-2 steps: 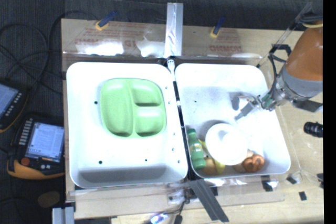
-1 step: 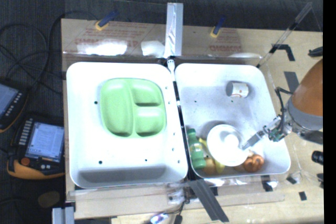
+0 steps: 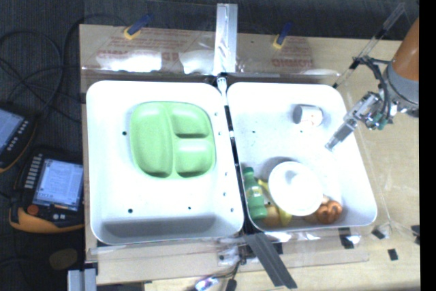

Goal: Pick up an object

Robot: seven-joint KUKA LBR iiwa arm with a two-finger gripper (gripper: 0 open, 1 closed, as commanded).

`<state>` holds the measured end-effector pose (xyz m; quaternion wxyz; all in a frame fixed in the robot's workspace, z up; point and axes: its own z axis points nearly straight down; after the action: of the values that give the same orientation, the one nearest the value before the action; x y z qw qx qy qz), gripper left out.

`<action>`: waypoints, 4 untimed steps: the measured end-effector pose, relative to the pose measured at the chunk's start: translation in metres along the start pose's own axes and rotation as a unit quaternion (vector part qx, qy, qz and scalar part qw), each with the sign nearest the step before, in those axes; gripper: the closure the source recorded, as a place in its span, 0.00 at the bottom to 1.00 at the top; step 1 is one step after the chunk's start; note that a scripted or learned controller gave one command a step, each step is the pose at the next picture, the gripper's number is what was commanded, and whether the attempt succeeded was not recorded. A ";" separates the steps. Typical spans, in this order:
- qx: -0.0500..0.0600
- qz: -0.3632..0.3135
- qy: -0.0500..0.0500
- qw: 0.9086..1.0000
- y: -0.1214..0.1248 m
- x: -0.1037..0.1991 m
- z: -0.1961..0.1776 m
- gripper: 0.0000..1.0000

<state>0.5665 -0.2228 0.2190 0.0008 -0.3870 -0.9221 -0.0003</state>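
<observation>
The gripper [image 3: 338,140] hangs at the right of the frame, over the right bin's [image 3: 354,167] upper right part, with nothing seen between its fingers; how far they are open cannot be told. Below and left of it, at the bin's lower edge, sit a white bowl [image 3: 295,187], a green bottle [image 3: 255,197], a yellow item [image 3: 276,217] and an orange item [image 3: 328,211], with a small grey-white cup [image 3: 308,115] near the bin's top. A green divided tray [image 3: 172,138] lies in the left bin [image 3: 109,201].
</observation>
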 end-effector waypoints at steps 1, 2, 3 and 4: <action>0.000 0.033 0.001 0.999 0.063 -0.059 0.106 0.00; 0.000 -0.126 -0.002 0.992 0.081 -0.021 0.128 0.00; -0.005 0.070 -0.005 0.998 0.064 -0.022 0.130 0.00; -0.006 0.069 -0.005 0.998 0.065 -0.023 0.122 1.00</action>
<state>0.6287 -0.1932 0.0966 -0.0058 -0.4501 -0.8930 -0.0038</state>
